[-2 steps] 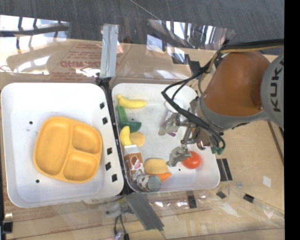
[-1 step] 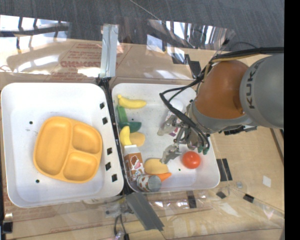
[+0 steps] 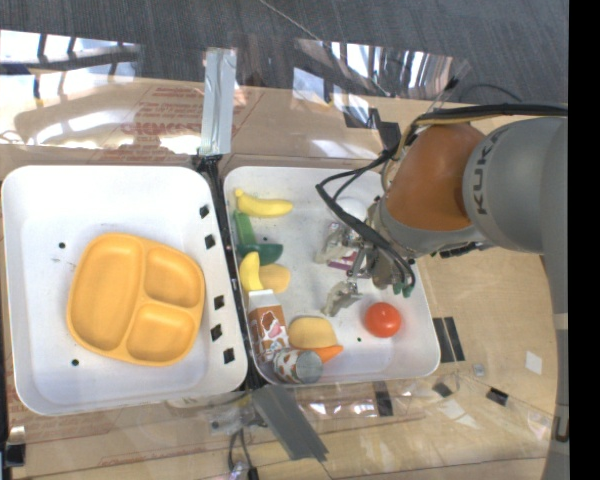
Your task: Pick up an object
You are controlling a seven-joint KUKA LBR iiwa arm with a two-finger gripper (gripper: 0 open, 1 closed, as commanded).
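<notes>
My gripper (image 3: pixel 337 268) hangs low over the middle of the right bin (image 3: pixel 420 313), open, with bare white floor between its fingers. A red tomato (image 3: pixel 383 319) lies just to its lower right. A pale yellow lemon-shaped piece (image 3: pixel 310 330) and an orange carrot (image 3: pixel 328 351) sit below it. Along the bin's left wall lie a banana (image 3: pixel 263 206), a green piece (image 3: pixel 246 230), a yellow piece (image 3: pixel 250 270), a brown box (image 3: pixel 268 326) and a can (image 3: pixel 302 366).
The left bin (image 3: pixel 30 218) holds a yellow divided tray (image 3: pixel 135 296). A black divider runs between the two bins. The arm's grey body and orange band cover the right bin's upper right corner.
</notes>
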